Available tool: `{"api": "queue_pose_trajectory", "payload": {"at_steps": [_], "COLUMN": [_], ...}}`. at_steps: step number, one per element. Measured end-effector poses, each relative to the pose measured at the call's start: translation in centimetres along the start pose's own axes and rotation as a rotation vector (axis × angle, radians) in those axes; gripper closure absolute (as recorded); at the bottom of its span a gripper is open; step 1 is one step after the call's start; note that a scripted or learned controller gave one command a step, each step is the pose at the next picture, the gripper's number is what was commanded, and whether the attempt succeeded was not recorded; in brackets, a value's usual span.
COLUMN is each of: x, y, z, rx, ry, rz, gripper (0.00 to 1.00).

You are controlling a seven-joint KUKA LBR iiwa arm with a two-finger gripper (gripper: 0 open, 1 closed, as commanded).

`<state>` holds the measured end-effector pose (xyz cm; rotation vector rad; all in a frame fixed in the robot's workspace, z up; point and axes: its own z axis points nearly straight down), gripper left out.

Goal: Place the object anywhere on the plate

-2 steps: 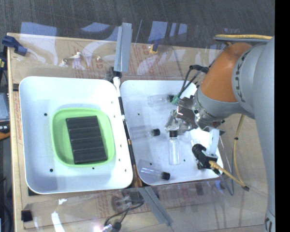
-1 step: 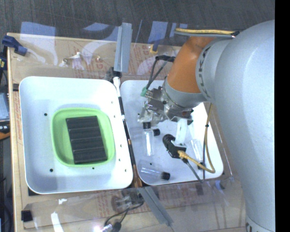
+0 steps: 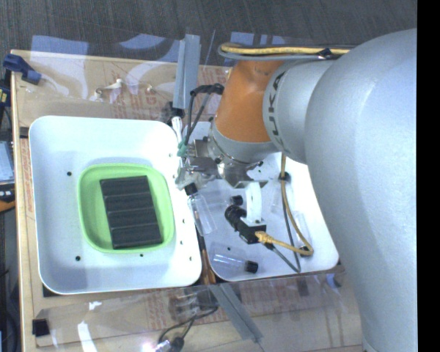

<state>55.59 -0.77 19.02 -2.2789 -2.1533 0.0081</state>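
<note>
A green plate point(image 3: 89, 200) with rounded corners lies in the left bin point(image 3: 51, 160). A black ribbed rectangular block point(image 3: 130, 211) rests flat on it, near its middle. My gripper point(image 3: 191, 176) hangs at the left edge of the right bin point(image 3: 319, 246), close to the wall between the two bins and just right of the plate. The grey arm and its orange band cover most of the right bin, and I see nothing clearly held at the gripper's tip.
A clear vial with a black cap point(image 3: 233, 261) lies near the front of the right bin. Another clear tube point(image 3: 203, 217) lies just below the gripper. A metal bar point(image 3: 185, 72) stands behind the bins.
</note>
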Motion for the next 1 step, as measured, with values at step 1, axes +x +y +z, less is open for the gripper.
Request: {"api": "queue_pose_trajectory", "payload": {"at_steps": [1], "x": [-0.02], "y": [0.00], "z": [-0.01], "rx": [0.000], "ry": [0.000], "rz": [0.000], "gripper": [0.00]}}
